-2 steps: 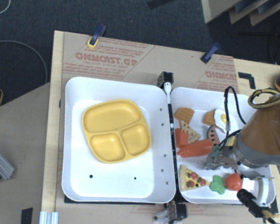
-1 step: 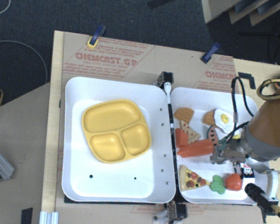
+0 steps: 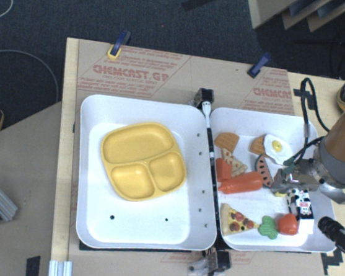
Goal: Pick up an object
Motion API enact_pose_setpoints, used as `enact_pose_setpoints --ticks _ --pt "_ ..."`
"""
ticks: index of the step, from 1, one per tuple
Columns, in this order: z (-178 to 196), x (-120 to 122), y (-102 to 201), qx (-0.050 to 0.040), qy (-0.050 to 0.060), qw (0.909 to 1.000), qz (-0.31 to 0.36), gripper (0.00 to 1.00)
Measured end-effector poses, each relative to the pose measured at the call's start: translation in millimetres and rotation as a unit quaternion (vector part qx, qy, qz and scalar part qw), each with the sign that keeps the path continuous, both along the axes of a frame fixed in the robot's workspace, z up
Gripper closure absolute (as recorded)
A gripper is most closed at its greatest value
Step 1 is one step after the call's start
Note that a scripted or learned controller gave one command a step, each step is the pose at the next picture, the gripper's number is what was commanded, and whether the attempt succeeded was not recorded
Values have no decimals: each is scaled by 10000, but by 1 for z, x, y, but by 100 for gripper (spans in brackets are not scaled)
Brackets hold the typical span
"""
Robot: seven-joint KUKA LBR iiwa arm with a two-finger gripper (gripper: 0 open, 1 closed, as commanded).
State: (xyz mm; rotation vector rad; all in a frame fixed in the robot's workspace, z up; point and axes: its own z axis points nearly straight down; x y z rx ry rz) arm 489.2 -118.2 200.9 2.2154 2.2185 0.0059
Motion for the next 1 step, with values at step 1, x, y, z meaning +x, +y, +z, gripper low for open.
enact_pose_setpoints --ticks 1 --pt "25 1 0 -1 11 10000 -2 100"
